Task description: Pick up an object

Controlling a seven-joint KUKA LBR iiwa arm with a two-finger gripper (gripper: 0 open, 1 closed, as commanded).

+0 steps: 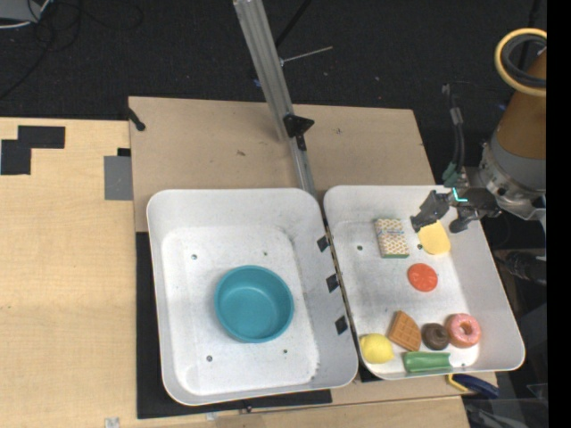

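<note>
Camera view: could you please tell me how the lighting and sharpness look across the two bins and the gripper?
In the camera view, light is even and fairly bright on both white bins; the left bin shows a soft grey shadow along its left side around the teal bowl. The background beyond the bench is dark. Small toys are slightly soft, and the gripper above the yellow block is dark, its detail hard to read.

A light wooden bench (71, 266) lies under even light. Beyond its far edge the floor (375, 34) is black, with cables (53, 3) at the far left. A slanted aluminium rail (268, 69) crosses above it
</note>
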